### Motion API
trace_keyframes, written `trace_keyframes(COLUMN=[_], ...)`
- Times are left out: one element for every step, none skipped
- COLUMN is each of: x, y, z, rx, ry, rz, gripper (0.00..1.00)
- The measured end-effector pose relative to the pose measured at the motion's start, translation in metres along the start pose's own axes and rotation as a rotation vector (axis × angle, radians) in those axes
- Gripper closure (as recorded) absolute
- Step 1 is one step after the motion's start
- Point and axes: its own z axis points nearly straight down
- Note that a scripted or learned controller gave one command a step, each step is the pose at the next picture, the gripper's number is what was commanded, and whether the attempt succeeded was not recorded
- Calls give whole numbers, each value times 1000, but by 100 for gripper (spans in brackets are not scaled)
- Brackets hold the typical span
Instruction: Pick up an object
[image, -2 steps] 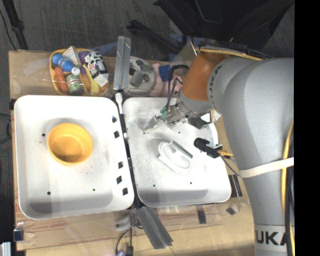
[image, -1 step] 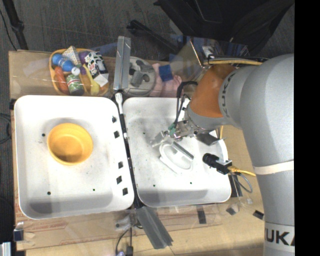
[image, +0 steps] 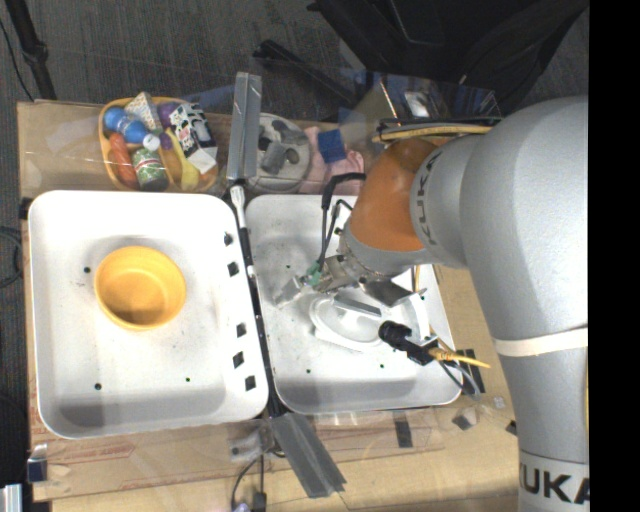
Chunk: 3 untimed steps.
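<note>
The claw (image: 298, 287) is hovering near the middle of the right shallow white bin (image: 300, 385), just beside a pale rounded plastic piece (image: 345, 322); whether it is open cannot be told. A round yellow bowl (image: 140, 286) is sitting in the left white bin (image: 60, 400), nearer its left edge.

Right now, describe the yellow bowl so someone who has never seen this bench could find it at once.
Find the two shallow white bins side by side and take the left white bin. The round yellow bowl sits upright in its left half. Unlike the yellow basket of small toys behind the bins, it is plain, open and inside the bin.
</note>
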Motion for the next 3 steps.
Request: trace_keyframes(x=[19,7,-30], y=[-1,-21,20], z=[-101,-6,-19], rx=[-1,-10,-1], ry=[-1,-5,0], rz=[127,178,296], gripper=[0,0,0])
